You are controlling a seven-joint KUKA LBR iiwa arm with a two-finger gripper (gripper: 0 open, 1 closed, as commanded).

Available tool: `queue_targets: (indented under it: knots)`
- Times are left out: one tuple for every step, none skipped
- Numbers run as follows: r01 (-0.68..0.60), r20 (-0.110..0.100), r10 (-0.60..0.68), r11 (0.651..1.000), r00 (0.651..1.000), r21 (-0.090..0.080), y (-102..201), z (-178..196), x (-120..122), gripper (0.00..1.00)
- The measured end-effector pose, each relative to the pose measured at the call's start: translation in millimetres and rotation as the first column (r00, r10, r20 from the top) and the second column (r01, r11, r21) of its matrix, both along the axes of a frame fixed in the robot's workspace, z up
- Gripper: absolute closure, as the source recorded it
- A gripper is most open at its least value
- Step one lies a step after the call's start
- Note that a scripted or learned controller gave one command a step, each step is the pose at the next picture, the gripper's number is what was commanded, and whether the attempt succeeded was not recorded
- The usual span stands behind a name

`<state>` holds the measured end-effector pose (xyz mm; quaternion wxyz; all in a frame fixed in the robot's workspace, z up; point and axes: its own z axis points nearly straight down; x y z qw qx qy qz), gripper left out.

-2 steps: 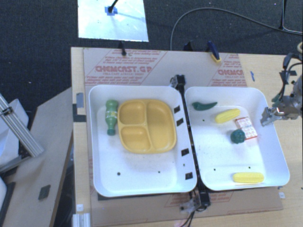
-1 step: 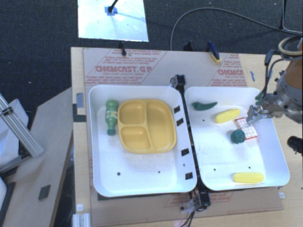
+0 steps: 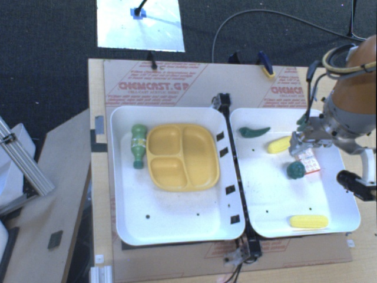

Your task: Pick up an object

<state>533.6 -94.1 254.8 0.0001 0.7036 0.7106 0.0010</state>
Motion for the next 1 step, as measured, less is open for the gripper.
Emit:
queue_targets:
  knots:
    - [0.001,0.001,-0.001,1.000,1.000,-0.001,47.5,-1.6,15.2,1.00]
